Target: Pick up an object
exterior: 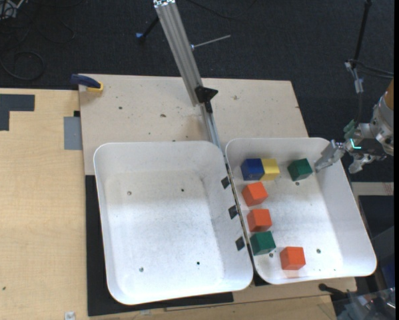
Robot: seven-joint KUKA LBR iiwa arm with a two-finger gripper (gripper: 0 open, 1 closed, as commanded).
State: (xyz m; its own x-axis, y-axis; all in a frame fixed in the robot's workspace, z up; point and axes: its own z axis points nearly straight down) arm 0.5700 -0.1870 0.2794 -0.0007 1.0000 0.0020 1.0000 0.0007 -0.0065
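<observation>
The right bin (359, 229) holds several cubes. A blue cube (252, 169) and a yellow cube (271, 169) touch side by side at the back, with a green cube (299, 170) a little to their right. Two orange cubes (255, 193) (259, 219) and a second green cube (263, 243) run down the left wall. A third orange cube (292, 258) lies near the front. My gripper (342, 161) hovers over the bin's back right rim, just right of the first green cube. It is open, with nothing between its fingers.
The left bin (119, 179) sits beside the right one, with black clips (233, 211) along the shared wall. A slanted aluminium post (184, 52) rises behind the bins. A small blue and yellow item (87, 82) lies at the bench's back left corner.
</observation>
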